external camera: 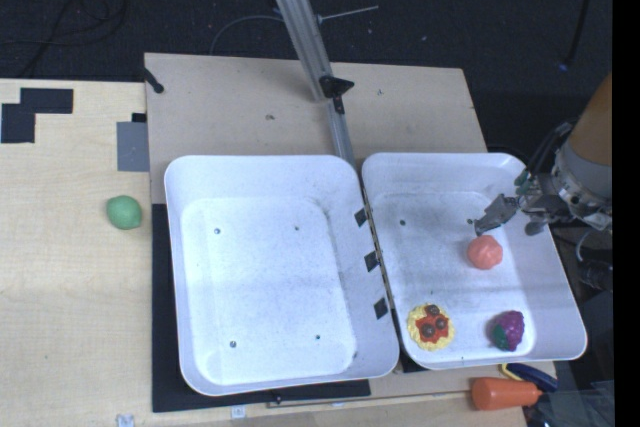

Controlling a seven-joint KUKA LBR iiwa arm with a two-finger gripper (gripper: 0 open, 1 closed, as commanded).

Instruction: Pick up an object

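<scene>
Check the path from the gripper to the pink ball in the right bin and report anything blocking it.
Nothing visible blocks it. The gripper sits just above and right of the pink ball, with bare bin floor between. The yellow toy and purple grapes lie nearer the front wall of the right bin.

Two white bins [265,177], three toys inside, one green ball [125,212], one carrot [505,392].

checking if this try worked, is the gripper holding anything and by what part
Nothing is held. The gripper hovers just above the pink ball in the right bin, and the ball lies on the bin floor, apart from its fingers.
</scene>
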